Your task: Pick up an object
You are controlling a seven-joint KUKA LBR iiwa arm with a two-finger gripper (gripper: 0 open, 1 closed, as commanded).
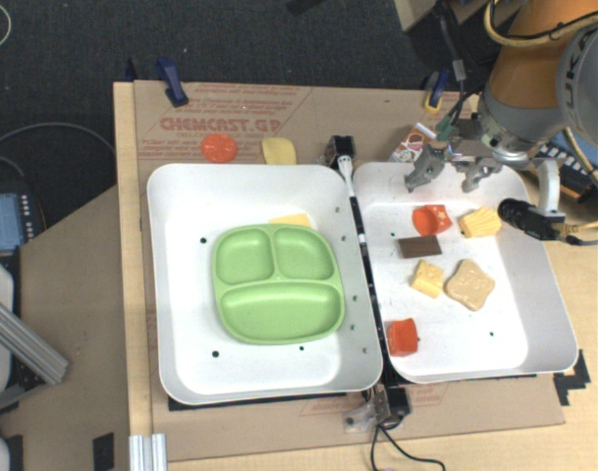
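Brown board (279, 116) under the bins: red print along its far edge, reading roughly "CHEMCAST GP"; the last letters are unclear.
Line above that print: smaller red text, too fine to read.

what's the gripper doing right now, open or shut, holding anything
Gripper: open, nothing between its fingers, hovering over the far edge of the right bin, just behind the red piece.
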